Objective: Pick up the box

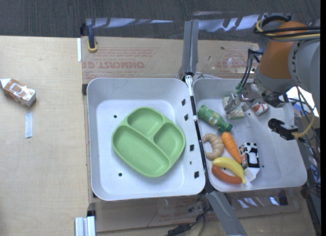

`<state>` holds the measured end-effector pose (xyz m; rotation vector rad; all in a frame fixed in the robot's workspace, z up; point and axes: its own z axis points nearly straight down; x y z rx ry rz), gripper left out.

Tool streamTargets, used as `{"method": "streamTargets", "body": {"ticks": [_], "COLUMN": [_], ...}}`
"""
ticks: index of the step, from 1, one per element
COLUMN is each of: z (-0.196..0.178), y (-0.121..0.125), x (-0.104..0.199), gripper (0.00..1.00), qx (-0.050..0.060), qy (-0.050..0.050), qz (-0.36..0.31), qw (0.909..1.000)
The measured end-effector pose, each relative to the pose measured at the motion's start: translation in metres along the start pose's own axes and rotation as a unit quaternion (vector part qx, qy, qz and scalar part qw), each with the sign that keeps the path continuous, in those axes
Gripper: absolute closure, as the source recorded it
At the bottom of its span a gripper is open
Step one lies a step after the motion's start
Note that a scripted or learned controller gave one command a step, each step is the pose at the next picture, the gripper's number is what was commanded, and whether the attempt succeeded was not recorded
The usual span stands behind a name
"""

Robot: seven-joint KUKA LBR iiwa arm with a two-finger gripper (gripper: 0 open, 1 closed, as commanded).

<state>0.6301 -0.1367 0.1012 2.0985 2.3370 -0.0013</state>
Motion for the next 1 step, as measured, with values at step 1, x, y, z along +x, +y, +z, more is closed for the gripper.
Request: {"method": "streamTargets", "body": {"ticks": [1], "z": [-0.0901], "y": [-0.0554], "x": [0.0531], "gripper": [1.0], "qx": [0.001], "qy": [0.0], "qz": [-0.072], "qw": [0.9974]}}
